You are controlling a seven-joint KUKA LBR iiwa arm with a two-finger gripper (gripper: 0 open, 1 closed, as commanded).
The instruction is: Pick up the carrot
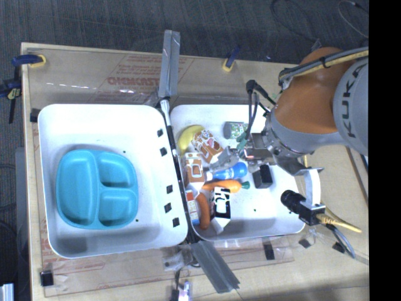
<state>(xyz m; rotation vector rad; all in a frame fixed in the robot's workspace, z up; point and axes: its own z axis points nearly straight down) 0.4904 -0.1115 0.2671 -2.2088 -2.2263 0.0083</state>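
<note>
The carrot (224, 185), orange with a green tip pointing right, lies in the middle of the right bin (276, 221). It sits just below a blue bottle (229, 172) and above a black-and-white carton (220, 205). My gripper (260, 168) hangs over the right bin, a little to the right of and above the carrot's green end. Nothing can be seen held in it. The arm's grey and orange wrist (307, 115) covers the bin's upper right corner.
Crowding the right bin's left half are a yellow fruit (189, 135), snack packets (207, 147), a silver wrapper (222, 160), a sausage (202, 209) and a small green can (235, 129). A blue divided plate (97, 187) lies in the left bin (50, 124).
</note>
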